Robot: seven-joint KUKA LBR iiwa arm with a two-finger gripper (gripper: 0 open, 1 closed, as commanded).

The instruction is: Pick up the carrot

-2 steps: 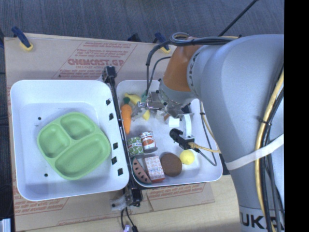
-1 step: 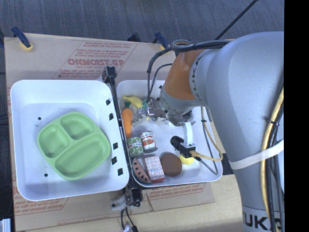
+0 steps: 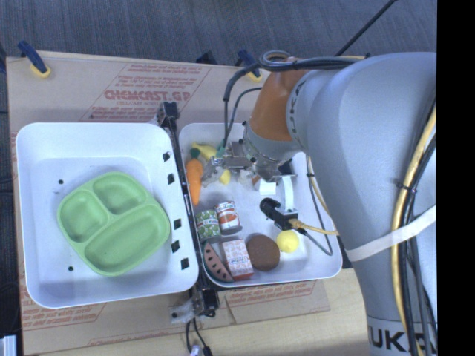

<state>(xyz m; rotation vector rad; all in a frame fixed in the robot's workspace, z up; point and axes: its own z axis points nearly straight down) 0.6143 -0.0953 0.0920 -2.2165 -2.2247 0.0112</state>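
The orange carrot (image 3: 194, 181) lies lengthwise along the left wall of the right bin (image 3: 323, 262), its green top pointing toward the far end. My gripper (image 3: 228, 165) hangs low over the far part of that bin, just right of the carrot's upper half. Nothing is visibly held in it. The arm's wrist and orange band cover the bin's far right corner.
A yellow banana (image 3: 204, 153) lies just beyond the carrot. Nearer the front are two small cans (image 3: 217, 221), a watermelon slice (image 3: 214, 262), a red box (image 3: 237, 259), a brown round thing (image 3: 262, 251) and a lemon (image 3: 288, 241). A green divided plate (image 3: 115, 222) sits in the left bin (image 3: 33, 199).
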